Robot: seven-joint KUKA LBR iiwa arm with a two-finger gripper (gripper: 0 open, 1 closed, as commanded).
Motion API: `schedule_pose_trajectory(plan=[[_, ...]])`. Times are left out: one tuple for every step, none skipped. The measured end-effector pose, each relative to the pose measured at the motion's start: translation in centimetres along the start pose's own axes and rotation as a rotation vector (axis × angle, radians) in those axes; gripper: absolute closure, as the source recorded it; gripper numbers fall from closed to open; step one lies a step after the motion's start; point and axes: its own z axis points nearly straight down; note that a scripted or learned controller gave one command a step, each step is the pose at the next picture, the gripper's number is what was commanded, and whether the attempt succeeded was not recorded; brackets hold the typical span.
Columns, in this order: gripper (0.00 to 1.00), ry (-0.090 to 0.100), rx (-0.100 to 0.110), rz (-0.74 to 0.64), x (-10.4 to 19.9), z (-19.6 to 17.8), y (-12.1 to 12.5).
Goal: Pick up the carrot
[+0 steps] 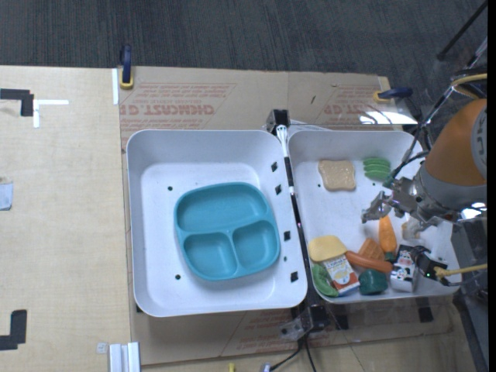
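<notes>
- Dark carpet lies behind a pale wooden bench [62, 231]; cardboard [178, 99] lies under both bins.
- Left bin [147, 208]: holds a blue tray [226, 229] with three compartments, lying flat near its middle.
- Right bin [310, 208]: holds the carrot [387, 234] in its right half, nearer the front wall than the back.
- Carrot's axis: the long axis runs roughly from the bin's far side to its near side, leaning a little. Which end is the tip is too small to tell.
- Gripper [394, 210]: it hangs just above the carrot's far end, with the grey arm [457, 157] and its orange band coming in from the right.
- Grip: whether the gripper is released or clenched cannot be told, as its metal parts blur together. Whether it touches the carrot cannot be told either.
- Carrot's look: a short, plain orange piece, smooth, brighter than its neighbours.
- Near the carrot: a second orange piece [370, 249] lies just to its left, and a red sausage [372, 263] lies across below that.
- Elsewhere in the right bin: a bread slice [337, 174] and a green item [377, 167] near the back, and a yellow piece [326, 247] and a small carton [339, 272] at the front left.
</notes>
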Motion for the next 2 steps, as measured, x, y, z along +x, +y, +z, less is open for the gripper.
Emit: schedule_pose_trajectory(plan=[[1.00, -0.001, -0.004, 0.002, -0.1, -0.9, 0.2], [1.00, -0.003, -0.012, -0.215, 2.4, 1.0, -6.3]])
